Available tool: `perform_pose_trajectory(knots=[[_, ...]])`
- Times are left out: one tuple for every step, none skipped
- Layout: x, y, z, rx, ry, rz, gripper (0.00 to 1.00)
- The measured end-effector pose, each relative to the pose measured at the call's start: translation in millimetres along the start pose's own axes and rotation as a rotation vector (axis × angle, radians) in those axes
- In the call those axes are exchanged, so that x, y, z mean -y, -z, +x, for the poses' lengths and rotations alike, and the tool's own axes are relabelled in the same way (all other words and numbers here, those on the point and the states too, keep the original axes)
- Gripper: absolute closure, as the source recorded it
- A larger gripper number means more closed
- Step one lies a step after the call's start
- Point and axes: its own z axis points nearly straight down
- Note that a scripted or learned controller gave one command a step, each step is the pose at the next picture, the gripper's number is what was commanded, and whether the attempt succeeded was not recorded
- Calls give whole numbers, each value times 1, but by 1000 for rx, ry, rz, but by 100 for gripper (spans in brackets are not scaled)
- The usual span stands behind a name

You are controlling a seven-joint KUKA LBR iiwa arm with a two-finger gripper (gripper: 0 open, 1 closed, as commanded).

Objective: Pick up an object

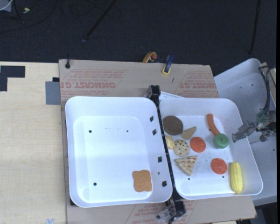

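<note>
The right bin point(245, 183) holds several toy foods: a brown round patty point(172, 124), an orange sausage point(212, 123), a green round piece point(220, 141), a red disc point(198, 144), a speckled cookie point(181, 147), a pizza wedge point(186, 164), another red disc point(219, 165) and a yellow corn cob point(236, 176). A piece of toast point(142, 180) lies alone in the left bin point(79, 153), near its front right corner. My gripper point(246, 131) hangs at the right bin's right rim, just right of the green piece. Nothing is visibly held.
A tan wedge point(188, 133) and a small yellow piece point(170, 142) lie by the cookie. The bins sit on a cardboard sheet point(112, 80) with clamps point(167, 65) at its far edge. A white plate point(242, 80) stands at the back right.
</note>
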Motion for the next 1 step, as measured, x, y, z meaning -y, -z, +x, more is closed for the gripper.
perform_pose_trajectory(knots=[[-46, -133, -9, -3, 4, 6, 0]])
